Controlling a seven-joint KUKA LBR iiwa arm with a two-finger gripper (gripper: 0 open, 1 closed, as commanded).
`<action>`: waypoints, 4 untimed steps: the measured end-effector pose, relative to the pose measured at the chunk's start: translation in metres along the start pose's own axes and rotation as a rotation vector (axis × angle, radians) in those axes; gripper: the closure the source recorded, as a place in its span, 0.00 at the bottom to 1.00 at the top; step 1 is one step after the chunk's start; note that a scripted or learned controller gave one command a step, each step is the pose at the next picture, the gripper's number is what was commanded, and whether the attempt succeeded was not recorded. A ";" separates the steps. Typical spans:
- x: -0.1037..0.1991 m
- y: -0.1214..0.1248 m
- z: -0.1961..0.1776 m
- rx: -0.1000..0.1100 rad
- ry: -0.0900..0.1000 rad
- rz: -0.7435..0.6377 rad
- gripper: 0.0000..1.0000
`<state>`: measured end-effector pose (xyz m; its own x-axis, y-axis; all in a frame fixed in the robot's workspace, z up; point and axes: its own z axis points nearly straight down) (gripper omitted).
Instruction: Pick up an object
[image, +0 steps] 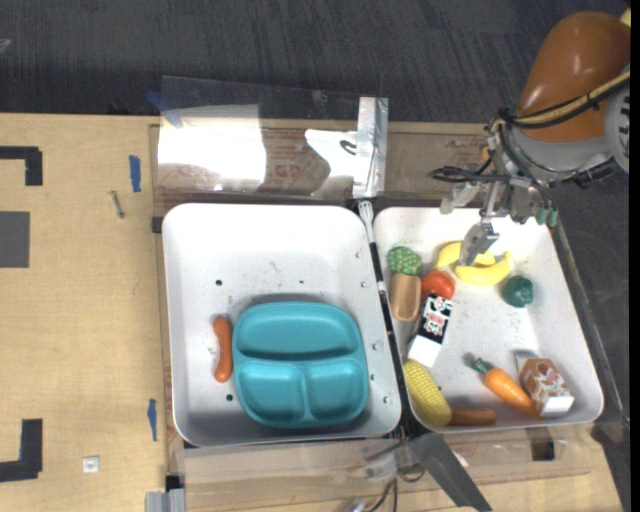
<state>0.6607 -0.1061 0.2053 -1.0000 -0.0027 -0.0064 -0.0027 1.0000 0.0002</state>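
Note:
My gripper (480, 243) hangs over the back of the right bin (570, 300), just above a yellow banana (486, 268). Nothing can be seen held in it. Close by lie a green ball (517, 291), a red tomato (438, 283) and a green-topped tan piece (404, 280). Toward the front of this bin are a black and white box (433, 322), a corn cob (428, 392), a carrot (500, 385), a brown sausage (470, 416) and a small printed carton (545, 386).
The left bin (200, 250) holds a teal divided plate (298, 362) and an orange sausage (222, 348) beside it. A clear plastic sheet and a metal bracket (368, 145) stand behind the bins. The arm's orange band (575, 55) is at the upper right.

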 end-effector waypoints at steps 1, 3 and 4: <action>0.040 -0.003 0.087 0.002 -0.029 0.147 0.00; 0.064 -0.002 0.094 0.002 -0.053 0.537 0.00; 0.042 -0.083 0.094 -0.002 -0.032 0.365 0.00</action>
<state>0.6193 -0.1896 0.1115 -0.9344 0.3544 -0.0366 0.3543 0.9351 0.0098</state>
